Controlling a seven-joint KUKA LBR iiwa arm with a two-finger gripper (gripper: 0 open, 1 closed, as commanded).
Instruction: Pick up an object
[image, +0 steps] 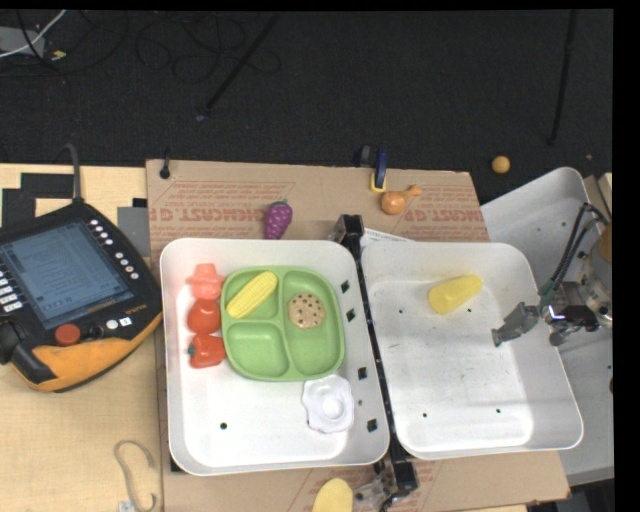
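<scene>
there, yellow piece (455, 293) near hand (535, 322)

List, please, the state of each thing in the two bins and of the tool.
tool: at right bin's right side, holding nothing
yellow object: lying loose in right bin
green tray: flat in left bin
corn: lying in tray
cookie: lying in tray
red toys: beside tray's left edge
white object: in left bin, beside the tray
</scene>
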